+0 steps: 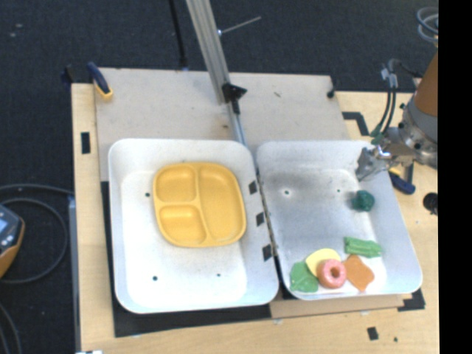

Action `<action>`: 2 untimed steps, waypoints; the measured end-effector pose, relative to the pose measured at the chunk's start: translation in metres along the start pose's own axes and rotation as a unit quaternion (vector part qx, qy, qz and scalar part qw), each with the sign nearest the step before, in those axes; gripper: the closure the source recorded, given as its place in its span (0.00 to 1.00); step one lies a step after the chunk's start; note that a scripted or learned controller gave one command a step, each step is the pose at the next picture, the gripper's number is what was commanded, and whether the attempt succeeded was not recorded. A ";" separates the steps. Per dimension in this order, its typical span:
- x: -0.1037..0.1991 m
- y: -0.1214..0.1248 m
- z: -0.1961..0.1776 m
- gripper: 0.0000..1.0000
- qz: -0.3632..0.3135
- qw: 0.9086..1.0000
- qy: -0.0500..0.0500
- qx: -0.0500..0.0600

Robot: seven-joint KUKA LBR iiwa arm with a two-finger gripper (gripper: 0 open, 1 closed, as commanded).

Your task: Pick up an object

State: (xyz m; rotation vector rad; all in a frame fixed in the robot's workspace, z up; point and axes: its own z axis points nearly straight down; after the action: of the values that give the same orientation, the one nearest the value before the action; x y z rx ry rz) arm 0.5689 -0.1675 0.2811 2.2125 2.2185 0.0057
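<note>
Nearest me, along the right-hand shallow white bin's [310,198] front edge, small toys huddle: a green leafy piece [302,278], a pink ring doughnut [332,273] on a yellow disc [321,258], an orange slab [359,272] and a green pod [363,247]. Farther back a dark teal ball [362,200] sits alone, likely the easiest pick. Just beyond it the end effector [367,162] hovers; whether it is wide or narrow, I cannot tell. The left-hand white bin [133,271] holds a yellow compartment plate [199,203].

A robotics lab: a plywood bench [199,98] on dark carpet carries two white bins [133,271], with a metal pole [210,43] clamped behind them and loose cables [33,205] left of the bench.
</note>
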 end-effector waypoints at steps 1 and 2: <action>0.053 0.027 0.008 1.00 -0.002 1.000 0.001 0.002; 0.105 0.041 0.024 1.00 -0.002 1.000 0.002 0.004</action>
State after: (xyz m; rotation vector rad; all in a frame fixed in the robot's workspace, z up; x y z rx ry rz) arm 0.6102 -0.0620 0.2571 2.2143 2.2298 0.0006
